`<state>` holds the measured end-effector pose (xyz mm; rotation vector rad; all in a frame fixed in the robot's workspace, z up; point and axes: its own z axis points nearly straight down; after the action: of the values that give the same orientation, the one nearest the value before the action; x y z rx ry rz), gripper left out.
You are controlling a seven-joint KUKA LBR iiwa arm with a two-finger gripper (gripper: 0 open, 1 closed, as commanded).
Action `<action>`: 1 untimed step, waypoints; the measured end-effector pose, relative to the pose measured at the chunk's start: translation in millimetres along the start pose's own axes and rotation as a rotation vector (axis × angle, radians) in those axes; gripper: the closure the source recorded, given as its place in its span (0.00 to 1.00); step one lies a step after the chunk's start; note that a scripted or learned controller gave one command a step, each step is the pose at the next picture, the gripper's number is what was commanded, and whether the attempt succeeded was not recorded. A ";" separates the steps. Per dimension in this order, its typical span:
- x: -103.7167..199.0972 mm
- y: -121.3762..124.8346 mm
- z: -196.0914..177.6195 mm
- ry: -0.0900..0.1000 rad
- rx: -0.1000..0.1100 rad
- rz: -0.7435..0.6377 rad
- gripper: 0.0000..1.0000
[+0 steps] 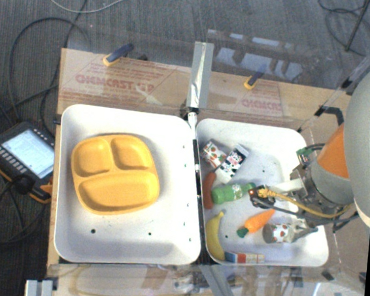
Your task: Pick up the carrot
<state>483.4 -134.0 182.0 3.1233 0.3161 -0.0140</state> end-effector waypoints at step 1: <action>4.7 -10.3 93.7 0.012 -0.001 -0.040 0.00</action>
<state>485.1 -123.3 88.2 3.1173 0.3778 0.0048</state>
